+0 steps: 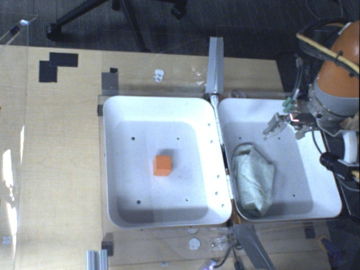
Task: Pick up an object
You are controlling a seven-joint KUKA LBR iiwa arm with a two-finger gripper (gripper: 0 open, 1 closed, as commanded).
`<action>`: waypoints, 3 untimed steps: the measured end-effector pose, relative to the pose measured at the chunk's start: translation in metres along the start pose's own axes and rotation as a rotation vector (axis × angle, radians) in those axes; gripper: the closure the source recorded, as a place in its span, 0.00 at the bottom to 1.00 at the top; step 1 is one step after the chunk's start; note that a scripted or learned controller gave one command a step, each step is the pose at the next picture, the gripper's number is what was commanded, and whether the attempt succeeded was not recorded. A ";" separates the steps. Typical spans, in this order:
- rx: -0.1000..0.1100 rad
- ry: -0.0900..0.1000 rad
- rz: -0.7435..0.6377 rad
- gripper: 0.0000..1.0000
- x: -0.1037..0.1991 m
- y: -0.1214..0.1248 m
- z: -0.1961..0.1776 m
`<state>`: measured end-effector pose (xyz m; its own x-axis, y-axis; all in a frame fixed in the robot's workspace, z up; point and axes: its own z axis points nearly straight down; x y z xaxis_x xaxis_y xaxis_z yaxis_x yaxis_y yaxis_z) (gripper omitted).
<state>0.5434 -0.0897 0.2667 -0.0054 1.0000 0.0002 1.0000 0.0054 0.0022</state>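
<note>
Cloth point(253, 176): soft, light, bunched in right bin point(315, 207); pinch top fold.
Cube point(162, 165): rigid, small, left bin point(121, 151).
My gripper point(281, 122): above cloth, fingers apart, empty.

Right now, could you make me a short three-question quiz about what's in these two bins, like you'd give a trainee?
1. True or false: the orange cube lies in the same bin as the grey cloth bundle.
2. Which bin does the gripper hover over: A) the left bin, B) the right bin, or C) neither?
3. Fill in: the cloth bundle lies against the right bin's ____ wall, as the camera sees it.

Key:
1. False. The cube sits alone near the middle of the left bin.
2. B.
3. Left, beside the divider between the bins.
</note>
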 end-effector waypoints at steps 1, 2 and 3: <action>0.002 0.000 0.066 0.00 -0.009 0.020 0.150; -0.002 0.001 0.066 1.00 -0.007 0.022 0.138; -0.004 -0.001 -0.042 1.00 0.045 0.075 -0.005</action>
